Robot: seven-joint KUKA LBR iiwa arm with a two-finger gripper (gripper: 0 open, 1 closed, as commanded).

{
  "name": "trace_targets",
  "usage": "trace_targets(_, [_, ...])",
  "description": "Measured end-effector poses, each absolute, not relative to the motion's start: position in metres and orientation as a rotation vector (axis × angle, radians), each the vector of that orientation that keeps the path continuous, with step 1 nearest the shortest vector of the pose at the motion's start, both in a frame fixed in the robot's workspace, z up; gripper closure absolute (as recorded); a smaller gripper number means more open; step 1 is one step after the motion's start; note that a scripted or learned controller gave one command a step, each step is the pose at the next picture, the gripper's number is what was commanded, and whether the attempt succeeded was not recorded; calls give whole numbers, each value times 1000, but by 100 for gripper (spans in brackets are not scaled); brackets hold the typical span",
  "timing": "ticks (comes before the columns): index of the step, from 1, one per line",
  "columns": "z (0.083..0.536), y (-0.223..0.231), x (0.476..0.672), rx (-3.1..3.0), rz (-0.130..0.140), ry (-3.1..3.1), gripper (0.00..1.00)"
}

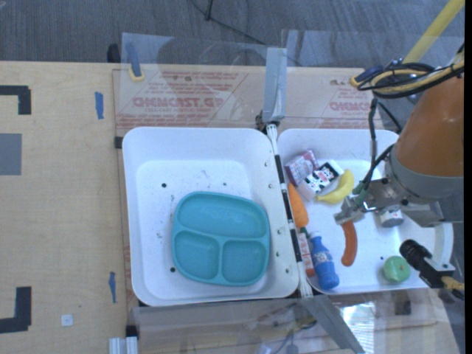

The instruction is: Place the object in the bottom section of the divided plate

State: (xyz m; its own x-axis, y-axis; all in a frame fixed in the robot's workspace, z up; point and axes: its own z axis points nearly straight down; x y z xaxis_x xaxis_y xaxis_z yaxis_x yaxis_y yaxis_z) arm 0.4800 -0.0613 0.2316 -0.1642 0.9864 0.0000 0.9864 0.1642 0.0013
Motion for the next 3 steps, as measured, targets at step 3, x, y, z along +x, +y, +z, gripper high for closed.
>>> trace_targets(3, [191,-43,587,1537,3,2735,100])
